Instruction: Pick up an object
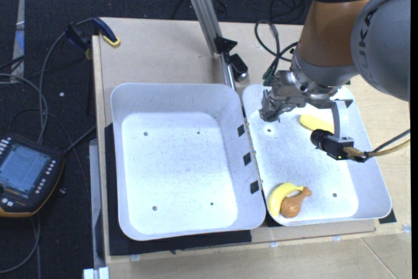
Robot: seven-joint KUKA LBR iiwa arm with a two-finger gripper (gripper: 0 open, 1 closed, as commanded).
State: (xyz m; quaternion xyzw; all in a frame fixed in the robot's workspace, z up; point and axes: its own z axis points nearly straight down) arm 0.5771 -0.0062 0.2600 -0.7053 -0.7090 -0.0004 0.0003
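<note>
Camera view looks down at a slant on a pale wooden counter [163,49] that carries two shallow white bins side by side. From the right the grey arm [385,23] reaches in, its orange band [330,19] sitting above the wrist, and the end effector [271,111] hangs over the upper left part of the right bin [366,199], close to the divide between the two bins. Its dark tips point down toward the bin floor, but they merge with the wrist hardware above, so whether they are spread or closed I cannot tell; nothing is visibly caught between them.

Three objects lie in the right bin. A yellow piece [317,121] rests just beside the end effector, to its right, partly covered by the wrist. Near the front edge of that bin a yellow banana [282,193] curves around an orange-brown drumstick-shaped toy [292,204], the two touching. Both are well apart from the end effector.

A small black unit [331,143] with a cable hangs from the wrist over the middle of the right bin. The left bin [124,108] shows its speckled white floor. A slanted metal rail [202,3] rises behind the bins, a blue and yellow clamp [101,29] grips the counter's far left corner, and a handheld controller [23,173] lies on the dark floor at the left.
</note>
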